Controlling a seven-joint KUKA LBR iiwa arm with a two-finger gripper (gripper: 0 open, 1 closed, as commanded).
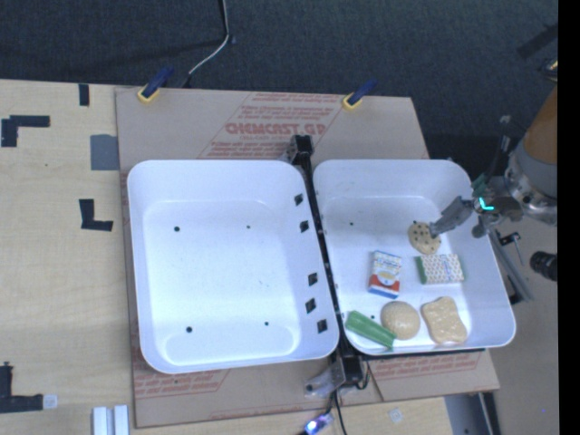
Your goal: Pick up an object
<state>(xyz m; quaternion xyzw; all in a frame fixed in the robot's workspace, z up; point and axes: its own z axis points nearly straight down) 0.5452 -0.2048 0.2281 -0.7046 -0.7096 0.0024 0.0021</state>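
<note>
The right bin [362, 184] holds several small items. A round speckled cookie-like piece [418, 236] lies near its middle right. Below it are a small red, white and blue box [385, 274] and a white dotted pad with a green edge [440, 268]. Along the front wall lie a green bar [370, 329], a tan round lump [400, 319] and a tan bread-shaped piece [444, 321]. My gripper [442, 221] reaches in from the right over the bin's right wall, and its tip is just beside the cookie-like piece, at its upper right edge.
The left bin [217, 261] sits beside the right one, with a black divider strip [313, 243] between them. Both rest on a cardboard sheet [263, 125] held by two clamps. The arm's wrist [530, 184] hangs over the right bin's right rim.
</note>
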